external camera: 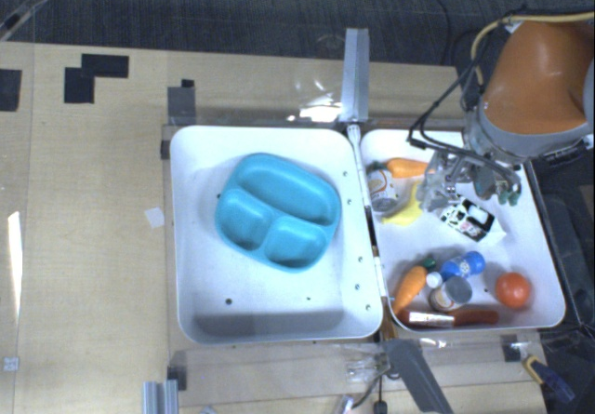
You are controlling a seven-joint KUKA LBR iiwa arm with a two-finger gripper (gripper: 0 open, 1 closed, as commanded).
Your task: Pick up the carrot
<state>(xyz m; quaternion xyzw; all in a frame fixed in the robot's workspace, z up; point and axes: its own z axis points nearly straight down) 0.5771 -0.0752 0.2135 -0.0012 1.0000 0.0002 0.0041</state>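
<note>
Two shallow white bins sit side by side on the bench. The left bin (pixel 191 245) carries a blue three-compartment plate (pixel 277 209), set a little toward 12 o'clock of that bin's centre. The right bin (pixel 544 259) holds a scatter of small things. The carrot (pixel 409 284) lies toward 7 o'clock in this bin, orange with a green tip pointing toward 1 o'clock, tilted on a slant. Just beside it, toward 3 o'clock, stand a blue bottle cap or small blue object (pixel 463 265) and a grey round lid (pixel 456 292); a red-brown stick-shaped item (pixel 462 316) lies along the near wall at 6 o'clock. An orange-red ball, tomato-like (pixel 512 289), rests at 5 o'clock. Near 11 o'clock lie a second orange piece (pixel 406 167) and a yellow one (pixel 403 208) below it, with a small round tin (pixel 378 183) next to the dividing wall.

The grey arm with its orange band (pixel 535 77) enters from 2 o'clock. The gripper (pixel 444 187) hangs over the upper middle of the right bin, well apart from the carrot; whether its fingers are parted or closed I cannot tell. A black-and-white card (pixel 468 219) lies just below it.
</note>
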